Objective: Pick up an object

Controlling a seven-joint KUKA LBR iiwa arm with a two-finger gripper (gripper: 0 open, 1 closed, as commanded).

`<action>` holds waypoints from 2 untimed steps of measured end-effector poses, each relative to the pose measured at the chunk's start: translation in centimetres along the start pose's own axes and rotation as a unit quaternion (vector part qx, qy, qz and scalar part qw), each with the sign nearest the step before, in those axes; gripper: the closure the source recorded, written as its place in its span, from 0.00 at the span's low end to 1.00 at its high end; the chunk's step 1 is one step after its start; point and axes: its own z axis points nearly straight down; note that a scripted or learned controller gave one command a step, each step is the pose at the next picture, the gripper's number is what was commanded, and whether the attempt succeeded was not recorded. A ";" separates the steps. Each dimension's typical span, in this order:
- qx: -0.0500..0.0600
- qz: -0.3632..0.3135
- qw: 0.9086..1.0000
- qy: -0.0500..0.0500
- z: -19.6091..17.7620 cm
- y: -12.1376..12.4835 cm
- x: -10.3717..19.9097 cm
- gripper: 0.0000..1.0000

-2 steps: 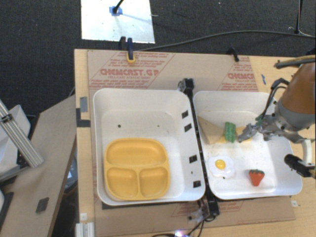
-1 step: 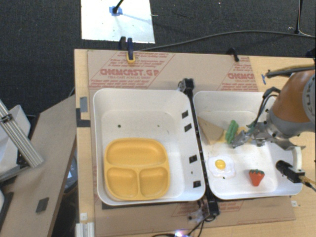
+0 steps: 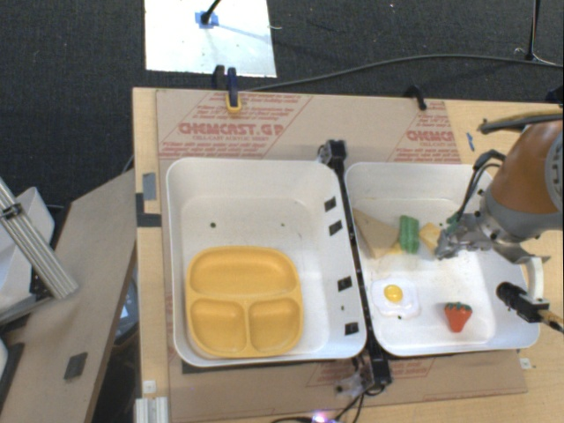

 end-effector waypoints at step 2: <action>-0.002 -0.002 1.000 0.000 -11.8 0.1 -0.2 1.00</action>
